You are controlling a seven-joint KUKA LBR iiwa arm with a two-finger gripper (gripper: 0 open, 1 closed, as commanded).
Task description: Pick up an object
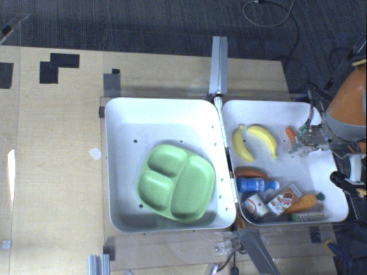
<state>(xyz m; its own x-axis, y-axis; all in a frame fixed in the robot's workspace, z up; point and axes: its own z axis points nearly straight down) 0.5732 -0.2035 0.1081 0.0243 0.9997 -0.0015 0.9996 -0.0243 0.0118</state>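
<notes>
The right bin (pixel 269 112) holds two yellow bananas (pixel 243 144) (pixel 264 138) near its middle. Lower down lie a red-brown sausage (pixel 250 172), a blue bottle (pixel 256 184), a small can (pixel 256 205), a printed carton (pixel 284 199) and an orange carrot (pixel 303 202). My gripper (pixel 302 143) hangs low over the right bin's far-right part, beneath the arm's orange band (pixel 350 99). A small orange-red item (pixel 291 134) sits just left of the gripper, and whether they touch is unclear.
A green divided plate (pixel 178 182) lies in the left bin (pixel 126 130). A metal post (pixel 218 65) stands behind the wall between the bins. Cables (pixel 275 10) trail on the dark floor behind the bench.
</notes>
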